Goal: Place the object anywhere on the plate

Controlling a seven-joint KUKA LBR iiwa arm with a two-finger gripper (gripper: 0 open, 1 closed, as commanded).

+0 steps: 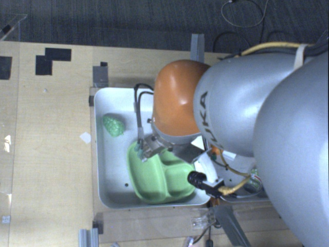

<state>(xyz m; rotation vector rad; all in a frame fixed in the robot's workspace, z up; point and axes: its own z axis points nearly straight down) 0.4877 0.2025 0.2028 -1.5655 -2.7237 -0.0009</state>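
Observation:
A light green divided plate [157,176] lies in the lower middle of the left white bin [105,153]. A small green, bumpy object [113,125] rests on the bin floor near the upper left corner, apart from the plate. The arm's orange band and grey wrist hang over the plate's upper edge. The gripper [146,149] sits under the wrist at the plate's upper left rim, and the wrist hides its tips. The green object lies well to the left of the gripper and is not held.
The big grey arm covers the right half of the view and the right bin. Black cables run beside the wrist. Bare bin floor shows left of and below the plate. Wooden bench surface with black markers lies to the left.

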